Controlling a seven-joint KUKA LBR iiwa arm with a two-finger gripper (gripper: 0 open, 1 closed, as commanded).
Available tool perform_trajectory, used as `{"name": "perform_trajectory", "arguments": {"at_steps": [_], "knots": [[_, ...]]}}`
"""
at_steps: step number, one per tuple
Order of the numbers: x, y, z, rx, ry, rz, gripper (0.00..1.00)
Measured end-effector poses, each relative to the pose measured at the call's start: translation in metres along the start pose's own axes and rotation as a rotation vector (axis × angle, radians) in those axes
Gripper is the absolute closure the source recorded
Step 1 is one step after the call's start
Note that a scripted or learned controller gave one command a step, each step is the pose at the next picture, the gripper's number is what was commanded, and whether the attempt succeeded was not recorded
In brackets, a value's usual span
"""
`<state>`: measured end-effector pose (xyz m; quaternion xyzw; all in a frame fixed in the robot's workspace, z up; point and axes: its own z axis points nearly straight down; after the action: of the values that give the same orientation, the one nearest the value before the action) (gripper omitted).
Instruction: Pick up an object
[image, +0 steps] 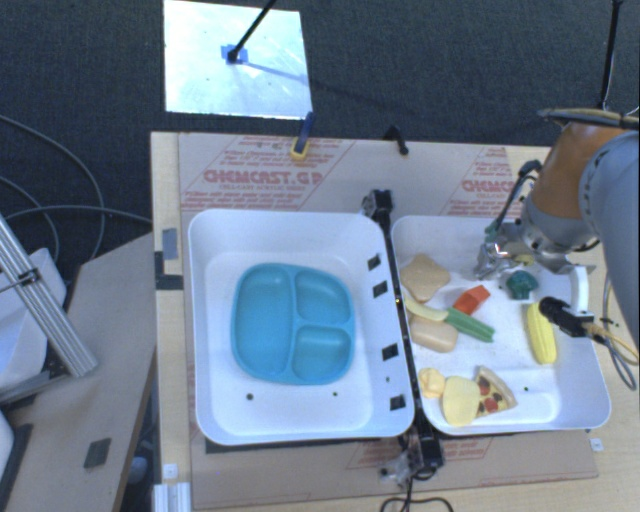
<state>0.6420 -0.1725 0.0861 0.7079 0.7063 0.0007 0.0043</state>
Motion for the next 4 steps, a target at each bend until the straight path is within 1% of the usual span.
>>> {"name": "perform_trajectory", "arguments": {"at_steps": [1, 2, 3, 4], "knots": [[0.005, -0.001, 0.001, 0.004, 0.004, -0.006, 0.00], [0.082, -0.037, 0.001, 0.007, 0.008, -0.011, 0.00], [0.135, -0.121, -0.105, 0.003, 0.009, -0.010, 0.00], [0.085, -0.145, 0.005, 0.010, 0.005, 0.002, 0.00]]}}
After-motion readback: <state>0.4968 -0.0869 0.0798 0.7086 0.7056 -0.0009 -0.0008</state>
